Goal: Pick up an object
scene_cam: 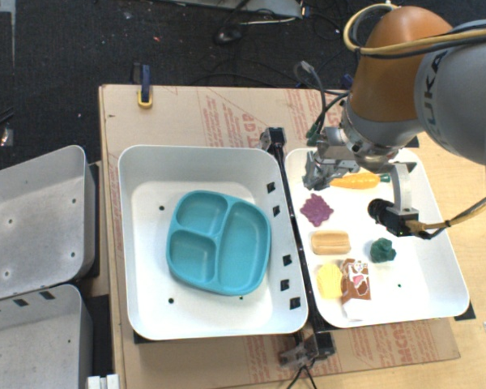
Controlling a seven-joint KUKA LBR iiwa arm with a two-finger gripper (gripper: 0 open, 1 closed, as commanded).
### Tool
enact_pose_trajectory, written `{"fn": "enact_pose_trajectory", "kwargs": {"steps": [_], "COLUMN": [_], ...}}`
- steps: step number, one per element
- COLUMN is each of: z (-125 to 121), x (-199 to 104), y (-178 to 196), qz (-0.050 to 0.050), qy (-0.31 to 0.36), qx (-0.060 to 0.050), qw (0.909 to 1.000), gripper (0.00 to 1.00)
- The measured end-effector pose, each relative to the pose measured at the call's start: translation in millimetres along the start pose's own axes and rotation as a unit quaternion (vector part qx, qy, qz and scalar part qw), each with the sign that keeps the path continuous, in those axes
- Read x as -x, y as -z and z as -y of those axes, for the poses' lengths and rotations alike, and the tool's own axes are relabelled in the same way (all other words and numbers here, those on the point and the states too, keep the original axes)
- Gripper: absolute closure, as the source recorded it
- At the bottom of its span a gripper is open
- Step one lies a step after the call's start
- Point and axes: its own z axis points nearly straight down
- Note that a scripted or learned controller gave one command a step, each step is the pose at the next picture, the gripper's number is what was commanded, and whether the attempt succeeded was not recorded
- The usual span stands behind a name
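The gripper (320, 175) hangs low over the far left corner of the right bin (429, 278), carried by the arm (405, 63). You cannot tell from this angle whether it is spread or closed, and nothing shows in its grasp.

The nearest candidate is the purple piece (317, 210), lying just below the gripper in the picture and close to the bin's left wall. An orange piece (356, 181) lies just beside the gripper on its right. Farther toward the near edge sit a tan block (330, 241), a green piece (381, 250), a yellow piece (329, 280) and a packet (357, 280) touching it.

To do this step well, you would likely settle on the purple piece: it stands apart from its neighbours. Centre over it before you descend, and mind the wall beside it, which could catch the tool. The yellow piece and packet look a poorer choice, since a grab there may take both or neither.

The left bin (146, 302) holds a teal plate (219, 243) with three compartments. Both bins rest on a cardboard-covered tabletop (211, 116), with a yellow clamp (146, 96) at its far edge. Spare bins (32, 209) lie at the left, and cables (235, 27) trail over the dark floor (65, 31).
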Motion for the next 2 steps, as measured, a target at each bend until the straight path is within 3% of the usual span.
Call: {"fn": "enact_pose_trajectory", "kwargs": {"steps": [2], "z": [37.7], "x": [-93.3], "y": [-5.7], "qz": [0.0], "qy": [0.0], "qx": [0.0], "qw": [1.0], "gripper": [1.0]}}
